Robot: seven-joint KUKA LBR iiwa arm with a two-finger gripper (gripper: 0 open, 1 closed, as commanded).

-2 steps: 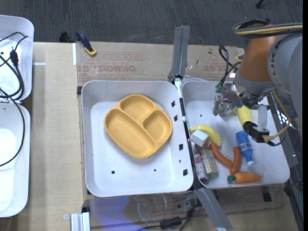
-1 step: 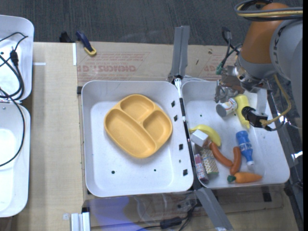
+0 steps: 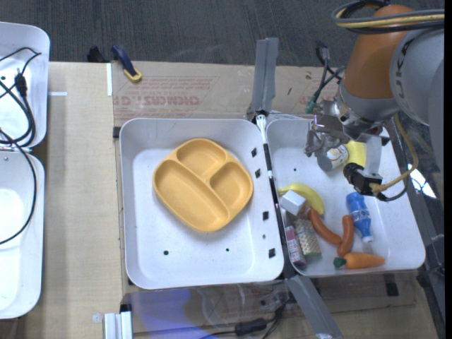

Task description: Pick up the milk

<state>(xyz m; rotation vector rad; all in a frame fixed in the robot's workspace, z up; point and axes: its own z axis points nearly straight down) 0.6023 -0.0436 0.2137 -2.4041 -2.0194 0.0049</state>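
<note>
The milk [image 3: 292, 203] is a small white carton lying in the right bin [image 3: 402, 253], near its left wall and just left of a banana [image 3: 305, 193]. My gripper [image 3: 323, 144] hangs over the far part of the same bin, up and to the right of the carton and well apart from it. Nothing shows as held. The orange-banded wrist [image 3: 374, 62] rises behind it to the right.
The right bin also holds two sausages [image 3: 326, 229], a carrot [image 3: 361, 260], a blue bottle [image 3: 359, 215], a patterned snack bar [image 3: 308, 241] and a yellow item [image 3: 356, 154] under the wrist. A yellow divided plate [image 3: 203, 183] lies in the left bin [image 3: 138, 253].
</note>
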